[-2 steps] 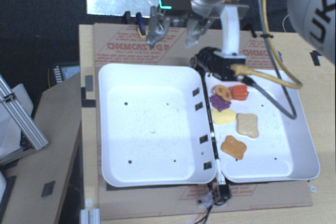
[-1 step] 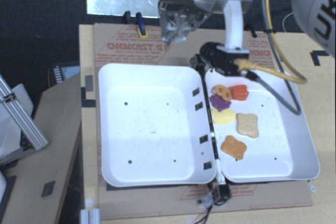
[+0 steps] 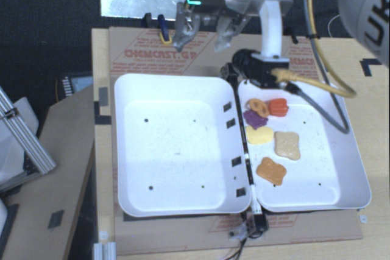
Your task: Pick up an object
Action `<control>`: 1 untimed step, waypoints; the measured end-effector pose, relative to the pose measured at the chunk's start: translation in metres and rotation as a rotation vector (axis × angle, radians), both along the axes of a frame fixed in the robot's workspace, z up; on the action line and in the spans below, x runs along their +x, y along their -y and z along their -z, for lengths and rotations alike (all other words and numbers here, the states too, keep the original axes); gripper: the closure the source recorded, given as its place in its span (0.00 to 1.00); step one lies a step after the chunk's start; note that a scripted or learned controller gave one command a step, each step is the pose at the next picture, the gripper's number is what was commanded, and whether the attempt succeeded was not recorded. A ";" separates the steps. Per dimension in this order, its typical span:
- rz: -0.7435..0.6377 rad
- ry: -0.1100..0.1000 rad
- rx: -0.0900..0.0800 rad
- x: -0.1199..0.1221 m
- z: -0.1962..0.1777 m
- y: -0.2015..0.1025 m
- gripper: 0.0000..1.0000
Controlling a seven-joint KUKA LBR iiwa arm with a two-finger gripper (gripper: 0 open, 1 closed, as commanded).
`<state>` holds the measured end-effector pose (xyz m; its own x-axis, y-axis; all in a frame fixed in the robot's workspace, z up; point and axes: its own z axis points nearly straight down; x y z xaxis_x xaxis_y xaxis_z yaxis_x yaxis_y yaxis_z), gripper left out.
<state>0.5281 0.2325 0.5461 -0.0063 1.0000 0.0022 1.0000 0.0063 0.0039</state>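
My gripper (image 3: pixel 202 38) hangs high at the top of the view, above the bench behind the two bins. Its two fingers (image 3: pixel 184 30) are spread apart with nothing between them. Several small objects lie in the right bin (image 3: pixel 347 173): a red pepper-like piece (image 3: pixel 278 107), an orange pretzel shape (image 3: pixel 258 108), a purple piece (image 3: pixel 255 120), a pale yellow piece (image 3: pixel 261 135), a beige slice (image 3: pixel 287 145) and an orange-brown piece (image 3: pixel 271 170). All of them lie well below and to the right of the gripper.
The left bin (image 3: pixel 131 192) sits beside the right one, with black clips (image 3: pixel 238 161) along the shared edge. A yellow cable (image 3: pixel 317 85) and a grey hose (image 3: pixel 332 115) trail over the right bin's far side. Metal framing (image 3: pixel 24 137) stands at left.
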 end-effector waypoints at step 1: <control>-0.002 0.002 0.002 0.000 -0.011 0.000 1.00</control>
<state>0.5282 0.2328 0.5574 -0.0084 1.0000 0.0039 0.9999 0.0084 0.0058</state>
